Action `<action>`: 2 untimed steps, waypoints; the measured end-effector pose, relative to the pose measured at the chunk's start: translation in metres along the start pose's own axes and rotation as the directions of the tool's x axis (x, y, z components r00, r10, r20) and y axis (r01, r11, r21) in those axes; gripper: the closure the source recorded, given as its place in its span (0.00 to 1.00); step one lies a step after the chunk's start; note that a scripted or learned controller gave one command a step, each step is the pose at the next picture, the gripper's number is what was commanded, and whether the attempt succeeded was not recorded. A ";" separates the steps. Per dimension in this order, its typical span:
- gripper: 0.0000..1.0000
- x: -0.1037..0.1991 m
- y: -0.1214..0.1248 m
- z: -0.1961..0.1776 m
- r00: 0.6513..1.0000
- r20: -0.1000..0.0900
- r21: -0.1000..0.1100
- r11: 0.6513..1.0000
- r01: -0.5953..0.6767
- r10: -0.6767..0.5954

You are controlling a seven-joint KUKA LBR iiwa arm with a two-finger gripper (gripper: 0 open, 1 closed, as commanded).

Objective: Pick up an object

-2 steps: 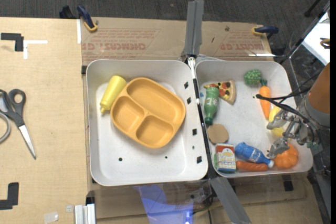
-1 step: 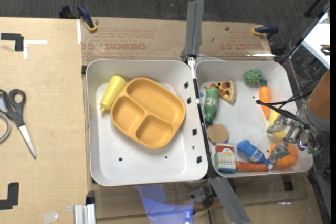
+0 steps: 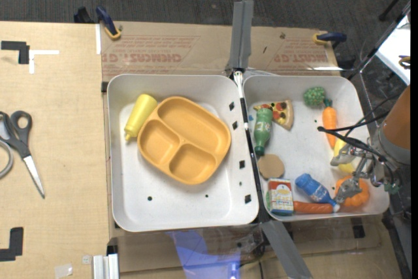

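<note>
Reaching phase, judged: nothing lifted yet. Left bin (image 3: 117,206) carries yellow divided tray (image 3: 184,139), centre. Right bin (image 3: 307,78): blue object (image 3: 313,189) near front edge, just left of gripper (image 3: 353,187) at front right corner. Finger state: cannot tell. Next move calls for descent onto orange piece (image 3: 358,199) beneath.
</note>
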State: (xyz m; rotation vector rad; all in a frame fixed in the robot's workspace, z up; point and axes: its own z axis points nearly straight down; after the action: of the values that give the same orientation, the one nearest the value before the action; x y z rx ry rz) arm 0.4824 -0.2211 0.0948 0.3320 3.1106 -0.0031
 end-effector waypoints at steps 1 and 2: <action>0.00 -0.001 0.000 0.000 0.999 0.002 0.000 0.999 0.048 -0.048; 0.00 -0.001 0.000 -0.001 0.996 0.003 0.001 0.996 0.092 -0.092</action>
State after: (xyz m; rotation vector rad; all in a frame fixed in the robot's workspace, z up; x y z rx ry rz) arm 0.4833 -0.2214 0.0956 0.1881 3.1193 -0.0059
